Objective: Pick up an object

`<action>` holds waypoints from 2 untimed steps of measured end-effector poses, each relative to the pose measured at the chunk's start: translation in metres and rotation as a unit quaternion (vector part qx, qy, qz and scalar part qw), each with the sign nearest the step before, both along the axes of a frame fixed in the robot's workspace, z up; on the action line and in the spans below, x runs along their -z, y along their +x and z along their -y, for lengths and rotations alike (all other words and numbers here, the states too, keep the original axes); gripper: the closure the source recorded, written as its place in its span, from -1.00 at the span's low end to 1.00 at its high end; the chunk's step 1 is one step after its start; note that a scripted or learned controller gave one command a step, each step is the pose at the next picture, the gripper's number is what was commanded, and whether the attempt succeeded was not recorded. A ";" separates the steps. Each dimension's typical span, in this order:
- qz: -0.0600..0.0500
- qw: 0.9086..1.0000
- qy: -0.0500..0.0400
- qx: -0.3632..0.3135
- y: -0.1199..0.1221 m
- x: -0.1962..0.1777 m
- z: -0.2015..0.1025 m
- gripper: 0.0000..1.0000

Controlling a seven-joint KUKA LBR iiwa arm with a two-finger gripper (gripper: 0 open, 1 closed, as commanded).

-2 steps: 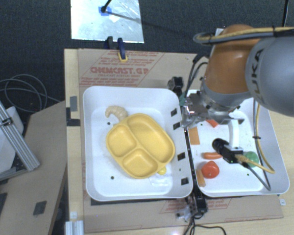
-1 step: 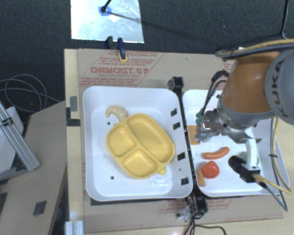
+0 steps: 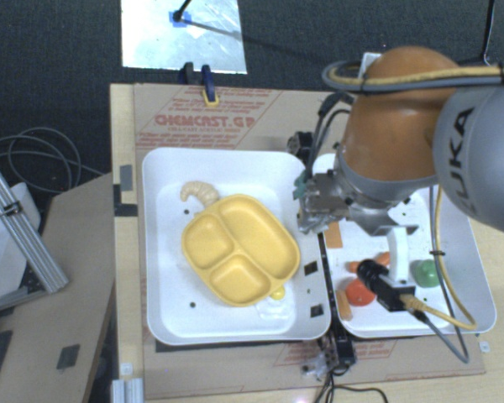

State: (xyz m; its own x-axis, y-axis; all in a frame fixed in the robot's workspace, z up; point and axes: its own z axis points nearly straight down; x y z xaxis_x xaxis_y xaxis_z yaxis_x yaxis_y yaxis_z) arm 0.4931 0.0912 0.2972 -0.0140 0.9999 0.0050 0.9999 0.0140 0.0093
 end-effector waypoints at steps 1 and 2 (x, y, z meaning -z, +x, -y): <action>-0.005 1.000 -0.003 0.008 0.022 0.052 0.050 1.00; -0.006 1.000 -0.003 0.009 -0.008 0.092 0.085 1.00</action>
